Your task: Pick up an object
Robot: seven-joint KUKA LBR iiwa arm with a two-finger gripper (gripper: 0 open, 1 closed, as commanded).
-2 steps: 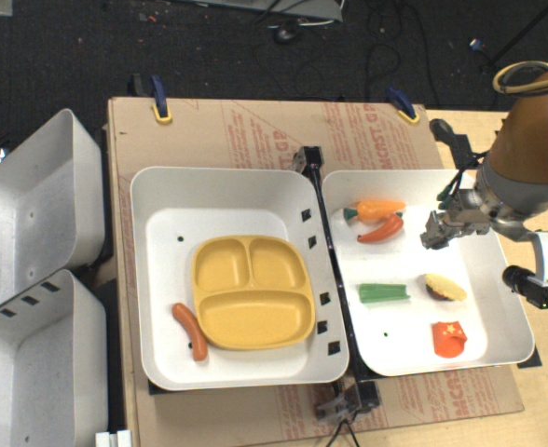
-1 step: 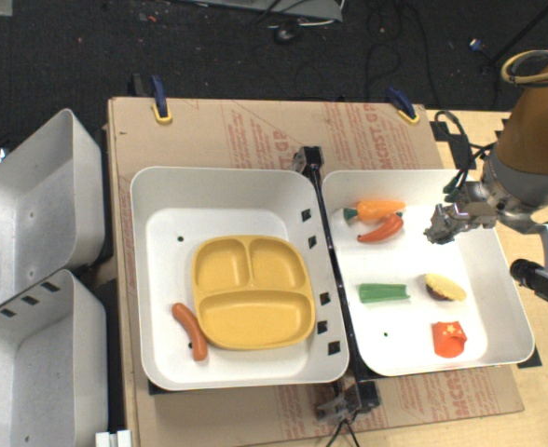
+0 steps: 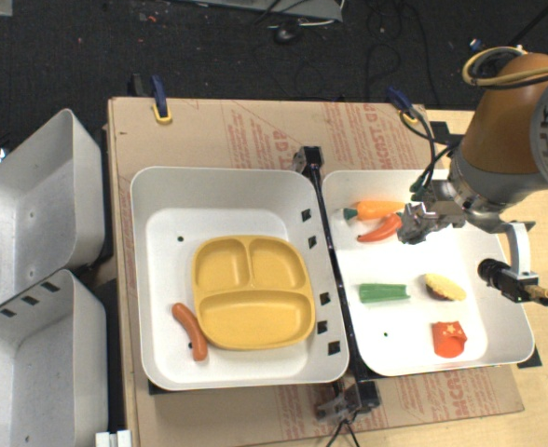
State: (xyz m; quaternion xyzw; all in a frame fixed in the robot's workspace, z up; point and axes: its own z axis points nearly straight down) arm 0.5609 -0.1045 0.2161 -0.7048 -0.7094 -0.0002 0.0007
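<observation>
Your bench (image 3: 227, 124) is a tan board with red print on its face, set over a dark floor strewn with cables. Blue clips hold its back edge. Two pale grey tubs (image 3: 32, 268) stand off to the left of it.

On the board you have two shallow white bins side by side. The left bin (image 3: 153, 250) carries a yellow divided plate (image 3: 253, 291) in its middle, and a toy sausage (image 3: 190, 331) lies just off the plate's lower left corner.

The right bin (image 3: 498, 347) holds the loose pieces. The grey arm (image 3: 507, 128), with its orange band, reaches in from the right over the bin's upper part. Its gripper (image 3: 412, 225) sits low at the bin's upper middle, and you cannot tell from this angle whether it is spread or closed.

The nearest things to it are a red chili pepper (image 3: 378, 232), whose right end lies right beside or touching the tip, and an orange carrot (image 3: 376, 209) with a green stem end, lying just behind the pepper. Whether the pepper is actually gripped cannot be made out. Lower in the bin, well apart from the gripper, lie a green bean pod (image 3: 384, 292), a yellow and brown piece (image 3: 445, 288), and a red strawberry-like piece (image 3: 449, 339) near the front edge.
</observation>
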